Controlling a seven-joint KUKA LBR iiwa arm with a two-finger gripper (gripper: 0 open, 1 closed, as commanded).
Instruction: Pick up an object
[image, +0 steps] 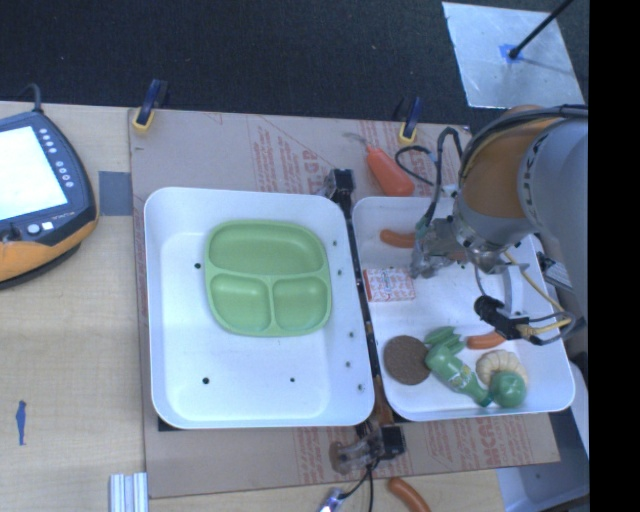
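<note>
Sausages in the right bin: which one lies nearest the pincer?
The sausage at the bin's top edge, just left of the pincer. The other sausage lies lower, beside the green toys.

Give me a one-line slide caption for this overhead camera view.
KUKA arm's gripper hovers over the right bin of toy food; a green divided plate sits in the left bin.

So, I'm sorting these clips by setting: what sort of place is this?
Most likely a robotics lab bench set up for grasping trials: two white bins clamped onto cardboard, toy food beside a green divided plate, and a teach pendant lying at the bench's edge.
</note>
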